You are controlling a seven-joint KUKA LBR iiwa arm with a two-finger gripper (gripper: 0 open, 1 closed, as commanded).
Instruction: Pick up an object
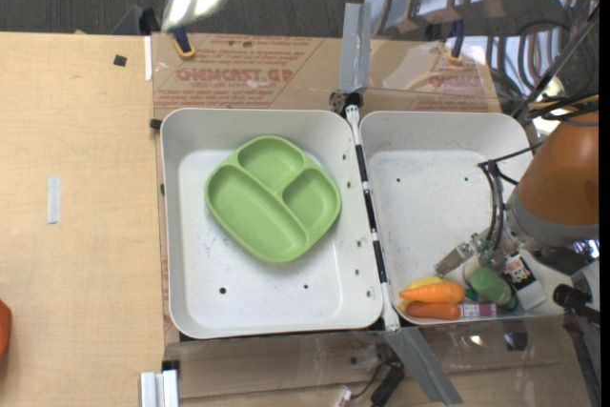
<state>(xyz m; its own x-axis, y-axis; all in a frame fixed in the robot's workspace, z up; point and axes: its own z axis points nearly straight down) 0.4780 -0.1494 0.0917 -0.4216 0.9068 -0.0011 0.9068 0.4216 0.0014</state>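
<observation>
My arm had reached down into the near right corner of the right bin (419,138), because that was where the small things had gathered — an orange piece (434,291) lying on a red one (434,310) against the front wall, with a green object (488,285) just beside them and a small white item with dark markings (519,272) at the corner. My tool (477,260) sat low over that cluster, directly above the green object and close to touching it, with the orange and red pieces just to its left. Whether it was released or clenched I could not tell — the wrist and cables hid the tip — so I would not claim a hold on anything. The green divided plate (274,198) lay well away to my tool's left, tilted in the other bin (181,234) on the table (67,205), too broad and flat to be a likely target.
</observation>
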